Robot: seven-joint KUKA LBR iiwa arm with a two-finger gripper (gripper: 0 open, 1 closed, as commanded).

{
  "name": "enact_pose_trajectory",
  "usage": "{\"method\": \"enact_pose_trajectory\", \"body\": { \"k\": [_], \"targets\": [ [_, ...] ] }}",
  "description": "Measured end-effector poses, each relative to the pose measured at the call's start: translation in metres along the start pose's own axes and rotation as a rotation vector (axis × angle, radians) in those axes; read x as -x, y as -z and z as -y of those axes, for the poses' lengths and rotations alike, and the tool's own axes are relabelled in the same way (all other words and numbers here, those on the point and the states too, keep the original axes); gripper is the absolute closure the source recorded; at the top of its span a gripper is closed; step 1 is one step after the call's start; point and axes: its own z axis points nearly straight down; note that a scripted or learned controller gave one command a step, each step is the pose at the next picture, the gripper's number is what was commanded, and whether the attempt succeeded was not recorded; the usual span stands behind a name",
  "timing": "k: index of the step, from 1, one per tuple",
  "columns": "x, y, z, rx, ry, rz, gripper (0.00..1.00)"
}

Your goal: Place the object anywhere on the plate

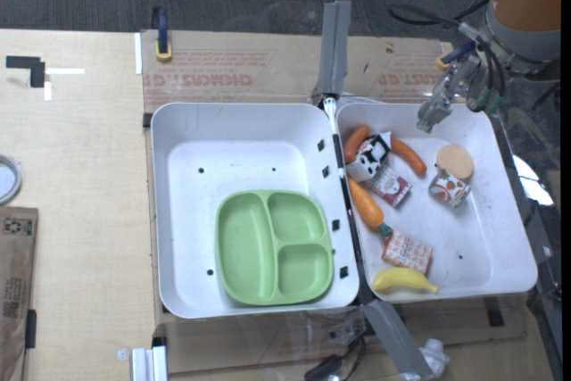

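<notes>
While the gripper (437, 110) hangs above the far edge of the right bin (500, 263), nothing is between its fingers, and I cannot tell if they are spread or pressed together, because they are small and partly hidden by cables. The green plate (272, 247) lies in the left bin (178, 192), with three compartments, all without any object. The things to pick are all in the right bin: a carrot (366, 202), a sausage (409, 156), a black and white toy (375, 152), a small carton (391, 186), a cup (451, 178), a juice box (408, 252) and a banana (403, 283).

The main risk, in my judgement, is the crowding. The carrot, the toy, the carton and the sausage lie touching or just beside each other, so the fingers may close on two things or push one away. The carrot and banana are round and may slip. Also, the divider between the bins could knock a loosely held object during the transfer.
</notes>
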Motion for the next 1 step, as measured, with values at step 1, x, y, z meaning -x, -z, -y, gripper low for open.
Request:
{"method": "enact_pose_trajectory", "body": {
  "k": [1],
  "targets": [
    [-0.0545,-0.1257,0.0764,0.0,0.092,-0.004,1.0]
  ]
}}
